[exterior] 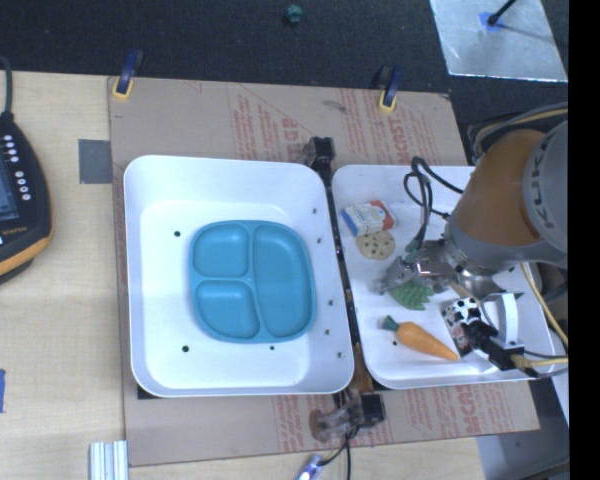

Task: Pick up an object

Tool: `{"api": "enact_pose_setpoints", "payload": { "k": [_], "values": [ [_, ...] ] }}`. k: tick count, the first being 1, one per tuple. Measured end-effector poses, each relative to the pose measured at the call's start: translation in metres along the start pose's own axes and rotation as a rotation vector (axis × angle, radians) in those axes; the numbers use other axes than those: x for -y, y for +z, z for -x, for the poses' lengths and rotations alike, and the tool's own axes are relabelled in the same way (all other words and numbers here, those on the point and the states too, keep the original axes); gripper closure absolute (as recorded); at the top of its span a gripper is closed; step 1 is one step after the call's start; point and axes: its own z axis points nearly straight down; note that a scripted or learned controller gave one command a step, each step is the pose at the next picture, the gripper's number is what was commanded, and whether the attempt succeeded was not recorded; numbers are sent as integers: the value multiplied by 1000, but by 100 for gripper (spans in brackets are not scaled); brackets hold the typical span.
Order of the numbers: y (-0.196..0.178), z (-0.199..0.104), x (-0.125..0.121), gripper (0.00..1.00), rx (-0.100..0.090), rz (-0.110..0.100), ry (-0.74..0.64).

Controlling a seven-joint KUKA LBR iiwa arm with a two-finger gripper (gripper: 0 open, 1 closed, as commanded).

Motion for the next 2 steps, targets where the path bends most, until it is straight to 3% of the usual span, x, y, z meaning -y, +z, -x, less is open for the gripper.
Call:
{"api": "enact_pose_setpoints", "payload": {
  "k": [1,2],
  "values": [
    [-11,1,0,100,2,0,-1],
    [-102,-54,-33,100,0,5,0]
  ]
}}
